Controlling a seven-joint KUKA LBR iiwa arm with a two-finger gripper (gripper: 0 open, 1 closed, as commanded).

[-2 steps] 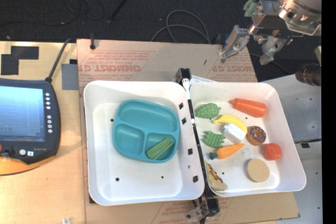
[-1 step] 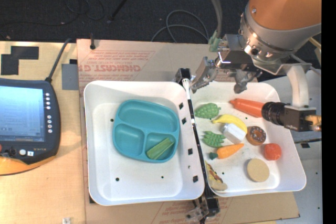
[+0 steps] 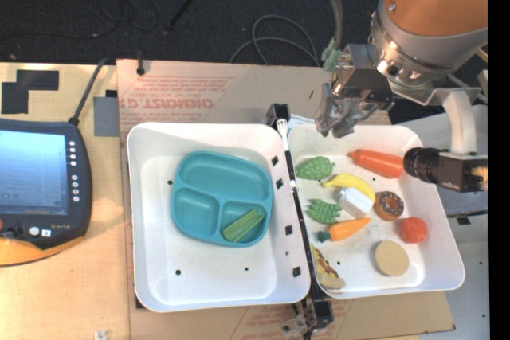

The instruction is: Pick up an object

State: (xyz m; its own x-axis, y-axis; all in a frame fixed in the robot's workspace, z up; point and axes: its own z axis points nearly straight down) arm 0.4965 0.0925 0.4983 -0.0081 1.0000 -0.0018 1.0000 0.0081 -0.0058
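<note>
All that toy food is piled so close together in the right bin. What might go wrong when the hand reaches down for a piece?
1. The banana, a white block and the carrot touch or overlap, so the hand may catch two or knock one aside.
2. The hand hangs near the bin's back rim, beside the divider; coming straight down, it might strike either.

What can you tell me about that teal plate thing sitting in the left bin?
The teal tray is a divided plate with rounded corners, plastic by its look, split into three compartments. It lies flat and slightly turned in the middle of the left bin, right side up. A green oblong piece, like a toy vegetable, rests aslant in its lower right compartment; the other two compartments hold nothing. The hand is over the other bin, well apart.
</note>
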